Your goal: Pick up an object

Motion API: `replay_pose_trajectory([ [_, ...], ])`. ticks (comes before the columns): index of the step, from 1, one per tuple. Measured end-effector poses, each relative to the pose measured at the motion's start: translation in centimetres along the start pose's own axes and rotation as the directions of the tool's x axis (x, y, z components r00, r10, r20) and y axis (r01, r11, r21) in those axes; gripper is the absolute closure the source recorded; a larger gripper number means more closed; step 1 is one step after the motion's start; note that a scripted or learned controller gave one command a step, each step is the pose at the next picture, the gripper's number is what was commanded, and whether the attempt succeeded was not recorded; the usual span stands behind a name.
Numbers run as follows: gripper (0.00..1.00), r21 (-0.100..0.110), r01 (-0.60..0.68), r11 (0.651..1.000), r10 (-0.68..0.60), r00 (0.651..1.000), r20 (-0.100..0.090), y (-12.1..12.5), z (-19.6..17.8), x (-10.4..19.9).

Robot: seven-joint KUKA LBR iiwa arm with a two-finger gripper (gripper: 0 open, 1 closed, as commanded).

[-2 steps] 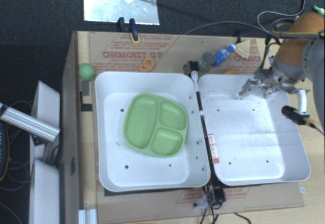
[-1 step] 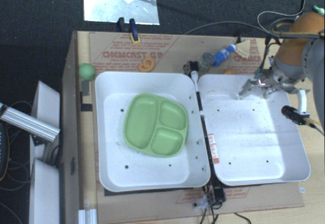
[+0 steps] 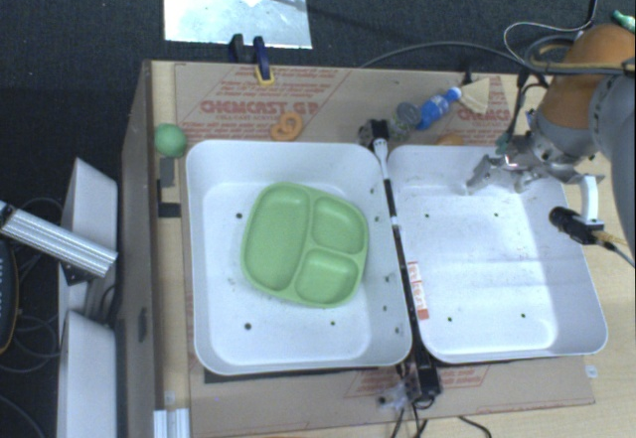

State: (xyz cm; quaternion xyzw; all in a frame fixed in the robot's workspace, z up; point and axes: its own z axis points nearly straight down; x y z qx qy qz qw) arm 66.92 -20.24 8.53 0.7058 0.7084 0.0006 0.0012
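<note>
I see the left bin (image 3: pixel 214 227) mostly taken up by a green divided plate (image 3: pixel 303 244), leaving bare floor around its edges, widest along the near side. The right bin (image 3: pixel 497 327) has an open floor across its middle and near half. The arm (image 3: pixel 586 98) hangs over its far right corner. Behind the 2 bins, a blue bottle (image 3: pixel 437 109) and small clutter crowd the bench (image 3: pixel 248 98).

Grey KUKA robot arm (image 3: pixel 596 118) with a broad orange band (image 3: pixel 588 64), dark cables looping above it, ending in a metallic silver gripper (image 3: pixel 489 173).
</note>
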Motion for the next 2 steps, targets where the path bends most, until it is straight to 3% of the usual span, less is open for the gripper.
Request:
replay_pose_trajectory([
  [2,0.0,0.0,-0.001,1.0,0.001,1.0,-0.001,0.02,-0.03,-0.07],
])
